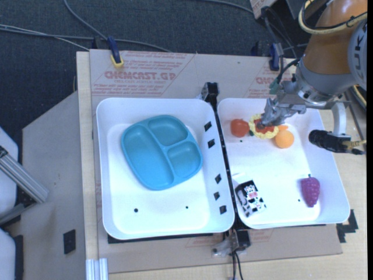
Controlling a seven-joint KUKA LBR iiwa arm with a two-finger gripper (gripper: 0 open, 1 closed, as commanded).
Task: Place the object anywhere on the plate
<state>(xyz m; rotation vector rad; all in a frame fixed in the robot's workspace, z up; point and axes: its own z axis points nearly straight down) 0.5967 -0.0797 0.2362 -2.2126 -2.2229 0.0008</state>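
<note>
Nearest sits a black-and-white cow toy in the right bin, beside purple grapes. Whether the fingers over the yellow-red toy are apart, I cannot tell; the blue plate lies in the left bin.

Robotics lab — clamped bench, loose cables

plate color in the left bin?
Light blue plate, three compartments; seen in the camera view.
</note>
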